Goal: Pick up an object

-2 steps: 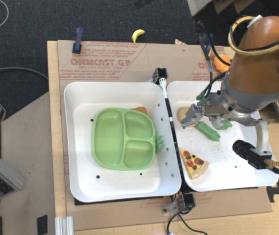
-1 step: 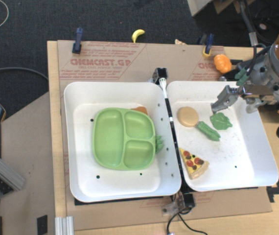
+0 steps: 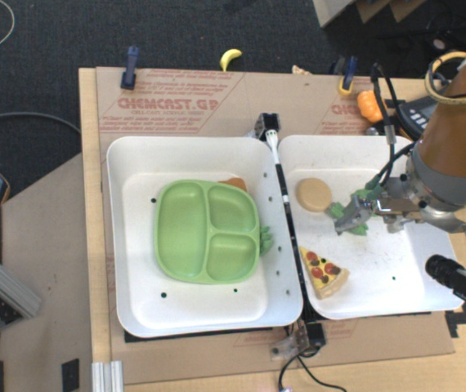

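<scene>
1. Camera view: jaws low over right bin, beside green item; opening and grip cannot be told
2. Round tan disc and pizza slice in same bin
3. Green divided tray in left bin

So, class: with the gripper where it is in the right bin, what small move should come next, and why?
Probably a short straight lift. The gripper sits low in the right bin with a green object at its tip, clear of the tan disc and pizza slice. Rising would show whether anything comes up.
</scene>
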`<state>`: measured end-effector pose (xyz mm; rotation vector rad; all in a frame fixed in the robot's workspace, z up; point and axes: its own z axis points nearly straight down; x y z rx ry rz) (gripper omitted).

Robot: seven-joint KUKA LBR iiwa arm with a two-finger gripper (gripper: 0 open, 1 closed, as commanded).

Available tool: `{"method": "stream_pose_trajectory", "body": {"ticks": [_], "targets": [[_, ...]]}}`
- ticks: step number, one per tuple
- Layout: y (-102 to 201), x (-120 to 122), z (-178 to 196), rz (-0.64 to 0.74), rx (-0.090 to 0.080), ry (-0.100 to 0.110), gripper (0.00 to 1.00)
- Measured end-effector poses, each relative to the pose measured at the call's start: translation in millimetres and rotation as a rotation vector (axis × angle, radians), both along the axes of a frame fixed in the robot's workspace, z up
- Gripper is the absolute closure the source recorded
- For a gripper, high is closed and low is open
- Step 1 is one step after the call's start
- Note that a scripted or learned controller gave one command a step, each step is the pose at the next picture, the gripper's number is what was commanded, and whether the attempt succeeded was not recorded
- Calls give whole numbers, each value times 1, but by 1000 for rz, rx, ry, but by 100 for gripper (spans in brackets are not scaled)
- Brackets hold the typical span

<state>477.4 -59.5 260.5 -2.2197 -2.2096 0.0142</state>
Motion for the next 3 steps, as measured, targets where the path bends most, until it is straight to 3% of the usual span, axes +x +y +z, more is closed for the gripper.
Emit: {"method": "stream_pose_trajectory", "body": {"ticks": [1,2,3], "targets": [[43,16,157,12,0,-33,0],[41,0,53,2,0,-2,0],[66,38,219,10,0,-36,0]]}}
